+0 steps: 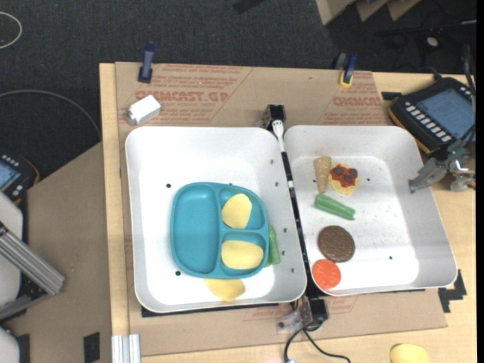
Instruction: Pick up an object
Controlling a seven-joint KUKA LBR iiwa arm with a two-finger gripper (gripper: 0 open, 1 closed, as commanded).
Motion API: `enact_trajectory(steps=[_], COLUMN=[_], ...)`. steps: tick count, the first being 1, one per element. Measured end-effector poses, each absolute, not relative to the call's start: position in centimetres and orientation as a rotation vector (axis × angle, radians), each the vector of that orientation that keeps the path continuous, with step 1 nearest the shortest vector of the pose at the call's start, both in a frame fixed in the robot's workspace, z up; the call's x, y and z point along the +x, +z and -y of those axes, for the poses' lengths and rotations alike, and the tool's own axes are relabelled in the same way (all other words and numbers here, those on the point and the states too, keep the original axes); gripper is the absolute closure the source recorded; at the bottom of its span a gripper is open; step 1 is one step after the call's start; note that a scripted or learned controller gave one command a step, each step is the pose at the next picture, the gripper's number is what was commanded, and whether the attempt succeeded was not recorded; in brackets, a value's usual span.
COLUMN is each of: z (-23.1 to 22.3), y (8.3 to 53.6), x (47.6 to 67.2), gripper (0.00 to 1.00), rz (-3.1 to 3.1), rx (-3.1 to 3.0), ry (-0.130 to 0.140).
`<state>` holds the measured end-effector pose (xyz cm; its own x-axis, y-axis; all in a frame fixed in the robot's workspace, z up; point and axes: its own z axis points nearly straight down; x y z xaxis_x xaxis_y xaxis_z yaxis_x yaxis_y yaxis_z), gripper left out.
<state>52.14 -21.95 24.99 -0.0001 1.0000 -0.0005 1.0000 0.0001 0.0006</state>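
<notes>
- Two shallow white bins sit side by side on a cardboard-covered bench, the left bin (144, 203) and the right bin (423, 233) meeting along a dark centre seam.
- Inside the left bin lies a teal divided tray (195, 229); its long left compartment holds nothing that shows.
- One yellow piece (237, 210) rests in the tray's upper right compartment, and a second yellow piece (242, 254) fills the lower right one.
- A third yellow item (225, 286) lies on the bin floor touching the tray's lower edge, partly tucked under it, so its shape is unclear.
- A green sliver (273, 246) is wedged between the tray's right edge and the bin wall; most of it is hidden.
- In the right bin, a tan piece (323, 172) lies just beside a small toy with red and yellow parts (344, 178), too small to identify.
- Below them a green stick (334, 206) lies at a slant, then a brown disc (336, 243), and an orange-red disc (327, 274) against the near rim.
- At the right bin's far right rim, the gripper (432, 174) hangs outside the wall, blurred and cut off; whether its jaws are spread or closed cannot be told, and nothing is seen between them.
</notes>
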Motion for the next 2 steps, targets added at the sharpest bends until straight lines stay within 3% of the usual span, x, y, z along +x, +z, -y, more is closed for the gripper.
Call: enact_trajectory(steps=[1, 2], z=[22.0, 22.3], y=[26.1, 7.7], x=[52.2, 52.7], gripper=[1.00, 1.00], rz=[-2.219, -2.223], rx=[2.217, 2.226], ry=[0.002, -0.003])
